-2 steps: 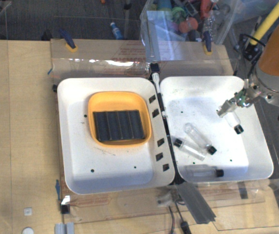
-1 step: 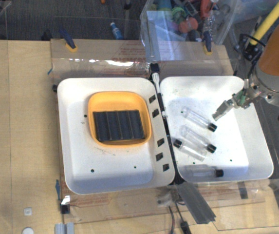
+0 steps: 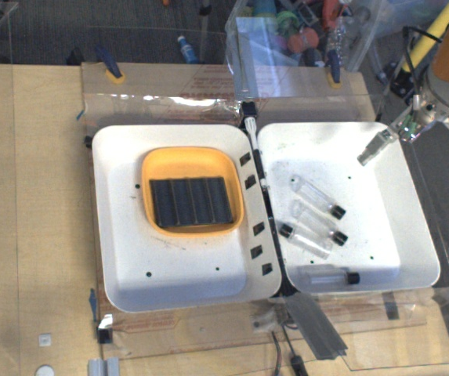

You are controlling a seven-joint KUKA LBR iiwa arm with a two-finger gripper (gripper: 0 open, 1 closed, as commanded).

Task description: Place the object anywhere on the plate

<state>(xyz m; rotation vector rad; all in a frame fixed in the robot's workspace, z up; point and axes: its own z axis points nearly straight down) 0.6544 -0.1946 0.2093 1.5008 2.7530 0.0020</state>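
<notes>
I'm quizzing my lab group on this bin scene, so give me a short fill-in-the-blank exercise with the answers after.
1. The orange plate sits in the ____ bin.
2. A dark ridged ____ lies on the plate.
3. The clear tubes with black caps lie in the ____ bin.
4. The gripper hangs over the right bin's ____ corner, at that bin's right.

Answers: left; block; right; far

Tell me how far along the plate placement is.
A dark ridged block already lies on the orange plate in the left bin. In hand: nothing visible; the gripper hangs over the right bin. Left: four clear tubes lie there.
</notes>
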